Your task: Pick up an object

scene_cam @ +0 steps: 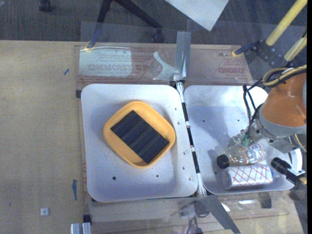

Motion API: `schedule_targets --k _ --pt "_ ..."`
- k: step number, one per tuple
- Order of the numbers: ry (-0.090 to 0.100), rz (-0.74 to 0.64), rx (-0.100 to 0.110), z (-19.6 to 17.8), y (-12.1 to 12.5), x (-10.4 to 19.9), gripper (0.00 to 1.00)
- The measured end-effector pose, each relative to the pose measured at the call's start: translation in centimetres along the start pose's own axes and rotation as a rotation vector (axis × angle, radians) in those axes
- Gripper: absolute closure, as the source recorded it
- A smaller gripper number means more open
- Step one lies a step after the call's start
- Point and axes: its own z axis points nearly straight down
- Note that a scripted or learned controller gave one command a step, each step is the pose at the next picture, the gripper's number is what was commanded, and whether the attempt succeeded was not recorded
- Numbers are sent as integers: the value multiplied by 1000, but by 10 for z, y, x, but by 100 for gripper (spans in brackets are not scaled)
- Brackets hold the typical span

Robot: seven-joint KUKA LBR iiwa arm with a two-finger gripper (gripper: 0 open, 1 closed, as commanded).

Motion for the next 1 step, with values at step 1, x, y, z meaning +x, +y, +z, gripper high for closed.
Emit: schedule_targets --k 1 --pt "27 -91 37 -153 8 60 100"
